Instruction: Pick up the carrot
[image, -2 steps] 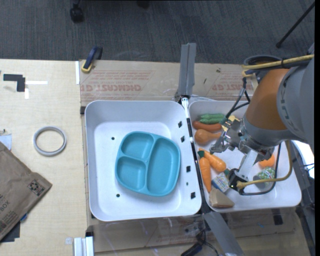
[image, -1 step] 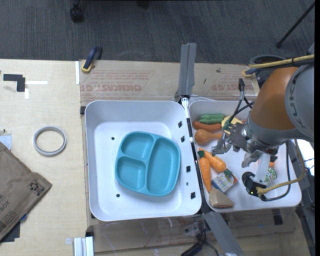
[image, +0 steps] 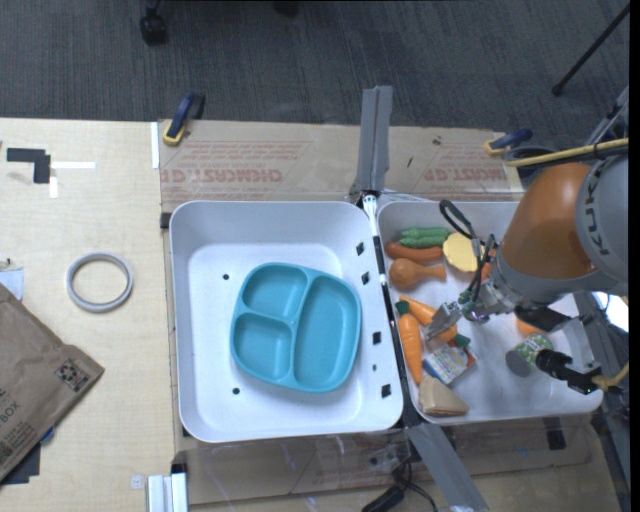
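Observation:
The carrot (image: 410, 347) is a long orange piece lying along the left wall of the right bin (image: 500, 405), its tip pointing toward the front. A shorter orange piece (image: 419, 311) lies just above it. My gripper (image: 447, 322) hangs low over the bin's middle, right beside that shorter piece and a little right of the carrot. The grey arm with its orange band (image: 545, 235) reaches in from the right and hides part of the bin behind it.
The right bin also holds a green pod (image: 420, 237), a brown pear-shaped item (image: 413, 271), a yellow disc (image: 460, 252), a small packet (image: 447, 365), a bread slice (image: 440, 400) and a green can (image: 527, 354). A blue divided plate (image: 297, 327) sits in the left bin (image: 200, 300). A tape ring (image: 100, 281) lies far left.

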